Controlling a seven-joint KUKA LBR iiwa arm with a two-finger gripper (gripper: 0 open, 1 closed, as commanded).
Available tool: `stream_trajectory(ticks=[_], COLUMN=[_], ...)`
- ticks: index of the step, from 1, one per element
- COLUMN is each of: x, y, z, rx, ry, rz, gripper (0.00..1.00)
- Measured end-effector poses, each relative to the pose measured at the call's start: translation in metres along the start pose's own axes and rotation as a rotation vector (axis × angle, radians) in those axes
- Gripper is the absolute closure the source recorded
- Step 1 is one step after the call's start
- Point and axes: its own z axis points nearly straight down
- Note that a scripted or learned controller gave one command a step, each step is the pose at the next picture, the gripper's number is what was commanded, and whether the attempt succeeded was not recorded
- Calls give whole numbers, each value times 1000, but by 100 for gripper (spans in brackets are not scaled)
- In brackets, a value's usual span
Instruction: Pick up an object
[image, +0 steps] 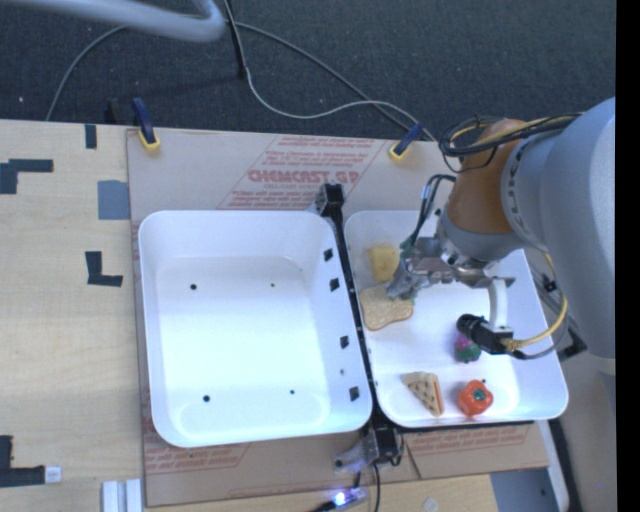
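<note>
In the right bin (535, 395) lie several toy foods: a yellow block (384, 261) near the back left, a flat tan bread slice (386, 309) below it, a sandwich wedge (425, 392) and a red tomato-like piece (475, 397) at the front, and a small purple and green piece (466, 347) in the middle. My gripper (402, 283) hangs low over the bin's left part, its tips just above the upper right edge of the bread slice and next to the yellow block. The wrist hides the tips.
The left bin (160, 300) sits beside the right one, with a black clipped divider (343, 300) between them. The grey arm with its orange band (485, 190) covers the right bin's back right. Cables run along the arm.
</note>
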Motion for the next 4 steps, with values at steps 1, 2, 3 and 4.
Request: stream_trajectory(ticks=[1,2,3,4], x=[4,-11,-11,79], y=[2,50,50,46], z=[-4,30,21,-76], rx=[-5,-1,-4,-12], ry=[-2,-2,-6,1], rz=[-7,-8,-10,-17], gripper=[0,0,100,100])
